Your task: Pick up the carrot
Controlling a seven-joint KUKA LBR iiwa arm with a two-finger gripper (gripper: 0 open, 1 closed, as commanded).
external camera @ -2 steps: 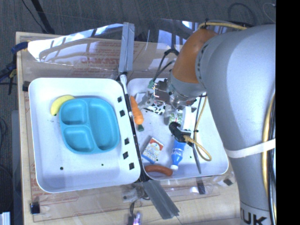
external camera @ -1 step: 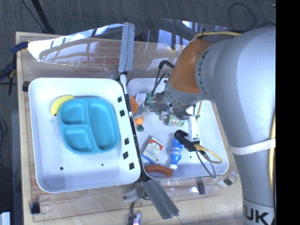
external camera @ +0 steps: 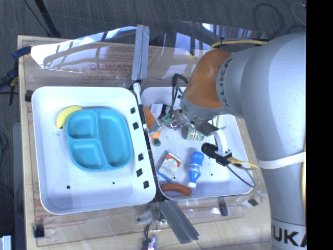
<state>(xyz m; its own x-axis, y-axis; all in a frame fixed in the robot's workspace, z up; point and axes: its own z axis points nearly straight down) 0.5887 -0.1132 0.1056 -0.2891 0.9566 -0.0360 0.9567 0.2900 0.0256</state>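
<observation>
The carrot (external camera: 150, 117) is a short orange piece lying against the left wall of the right bin (external camera: 237, 134), near its back. My gripper (external camera: 173, 120) hangs low in that bin, just right of the carrot, below the orange wrist band. The wrist body hides the gripper's tips, and I see nothing clearly held in them. A small gap of white bin floor shows between the carrot and the gripper.
The right bin also holds a green-labelled can (external camera: 194, 134), a small green item (external camera: 155, 138), a juice carton (external camera: 169, 166), a blue bottle (external camera: 195, 167) and a brown sausage (external camera: 176, 189). The left bin (external camera: 47, 165) holds a blue divided plate (external camera: 100, 138) and a banana (external camera: 66, 114).
</observation>
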